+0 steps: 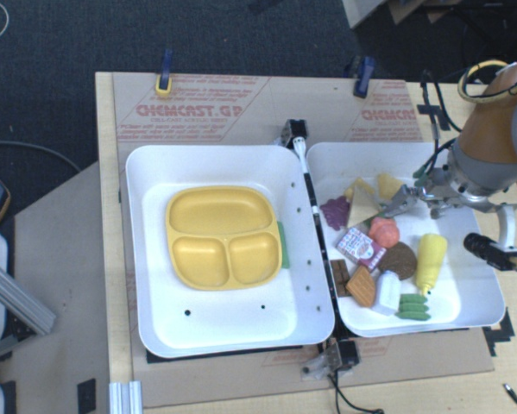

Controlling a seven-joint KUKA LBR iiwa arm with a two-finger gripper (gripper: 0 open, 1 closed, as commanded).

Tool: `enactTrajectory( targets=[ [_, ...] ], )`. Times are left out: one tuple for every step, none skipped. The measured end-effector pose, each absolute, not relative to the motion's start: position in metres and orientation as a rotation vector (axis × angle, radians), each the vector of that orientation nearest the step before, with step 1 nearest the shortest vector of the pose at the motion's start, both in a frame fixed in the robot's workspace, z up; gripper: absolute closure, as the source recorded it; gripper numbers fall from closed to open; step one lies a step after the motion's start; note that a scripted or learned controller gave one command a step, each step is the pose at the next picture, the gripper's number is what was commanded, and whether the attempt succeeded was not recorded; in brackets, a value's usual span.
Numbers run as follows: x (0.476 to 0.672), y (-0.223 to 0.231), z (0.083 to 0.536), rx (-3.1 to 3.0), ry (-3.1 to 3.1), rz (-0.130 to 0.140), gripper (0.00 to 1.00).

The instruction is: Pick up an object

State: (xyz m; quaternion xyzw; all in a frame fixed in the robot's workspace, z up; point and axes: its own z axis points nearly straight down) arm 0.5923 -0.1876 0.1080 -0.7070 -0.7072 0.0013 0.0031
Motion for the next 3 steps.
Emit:
enactTrajectory(
  targets=[
    [0.593, -0.187, 0.084, -2.22, -2.221, 0.001, 0.0],
    [0.594, -0.187, 0.097, -2.223, -2.224, -0.004, 1.0],
    [0.592, -0.195, 0.157, -2.228, -2.225, -0.004, 1.0]
  ],
)
